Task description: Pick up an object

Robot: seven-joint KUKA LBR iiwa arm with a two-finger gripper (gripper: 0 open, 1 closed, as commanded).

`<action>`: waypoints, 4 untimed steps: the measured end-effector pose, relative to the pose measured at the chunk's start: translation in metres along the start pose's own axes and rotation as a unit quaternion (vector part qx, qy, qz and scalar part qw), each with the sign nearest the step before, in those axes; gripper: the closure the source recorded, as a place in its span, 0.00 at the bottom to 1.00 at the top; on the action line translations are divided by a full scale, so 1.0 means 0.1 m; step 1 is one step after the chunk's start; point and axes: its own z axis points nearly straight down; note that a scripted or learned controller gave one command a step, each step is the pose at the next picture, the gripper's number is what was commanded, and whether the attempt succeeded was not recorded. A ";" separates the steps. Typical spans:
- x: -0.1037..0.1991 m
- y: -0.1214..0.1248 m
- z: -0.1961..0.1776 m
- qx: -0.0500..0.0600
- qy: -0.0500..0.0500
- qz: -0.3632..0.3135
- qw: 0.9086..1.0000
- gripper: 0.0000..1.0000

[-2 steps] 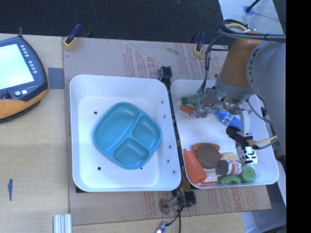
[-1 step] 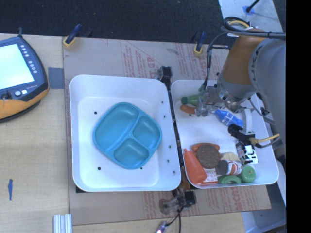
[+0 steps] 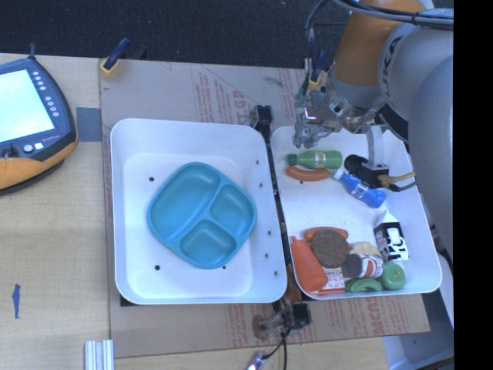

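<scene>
Camera view: green plastic bottle with a white label [image 3: 315, 159] lies on its side near the far end of the right white bin [image 3: 420, 206], a brown sausage-shaped toy [image 3: 307, 173] just beside it. Grey two-finger gripper [image 3: 306, 135] hangs just above the bottle's left end; whether it is clenched or released cannot be told. Blue-and-white tube [image 3: 360, 187] lies near, a black-and-white bottle [image 3: 391, 238] further on. Left white bin [image 3: 123, 206] holds a blue three-compartment plastic tray [image 3: 202, 214].

No legible text found. Faint red print seen on cardboard sheet [image 3: 231, 79] under bins, black-white label on small bottle [image 3: 391, 240]; both unreadable.
</scene>
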 end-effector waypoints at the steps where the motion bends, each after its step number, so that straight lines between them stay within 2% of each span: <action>1: -0.45 -0.01 -0.10 0.000 -0.001 0.001 1.000 1.00; 2: -0.44 -0.01 -0.09 0.001 -0.001 0.001 1.000 0.00; 3: -0.67 -0.09 0.98 0.002 0.000 0.002 1.000 0.00; 4: -0.68 -0.09 0.88 0.004 0.000 0.000 1.000 1.00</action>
